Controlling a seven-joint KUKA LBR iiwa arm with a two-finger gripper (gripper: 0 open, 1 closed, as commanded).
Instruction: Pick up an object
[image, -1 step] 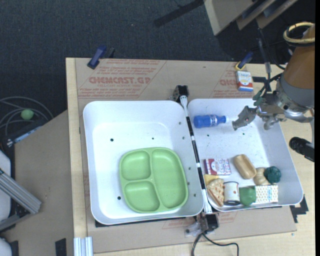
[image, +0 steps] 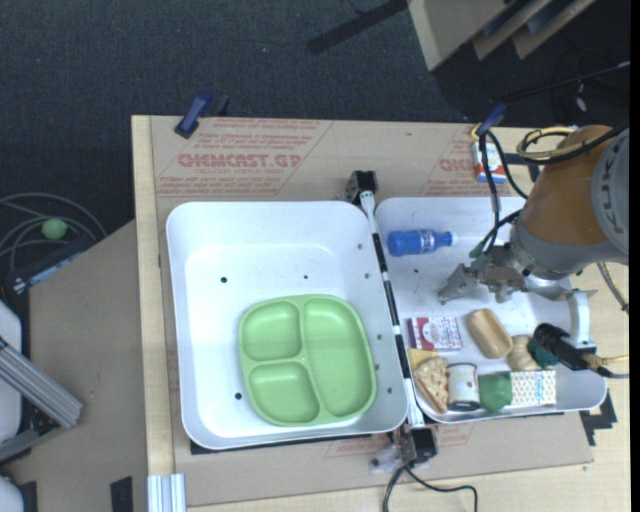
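From the camera view above the desk, the arm reaches in from the right over the right bin; its claw hangs low above a bare patch of that bin's floor, between the blue bottle behind it and the cluster of small goods in front; whether the claw is spread or clenched I cannot tell, as it reads only as a grey shape, and nothing shows between its tips. The candidates all lie loose in the right bin: the bottle, a red-and-white packet, a bread roll, a small can, a green object; the left bin carries a green divided plate. By my reading no pick is made yet; choosing, closing and lifting all remain.
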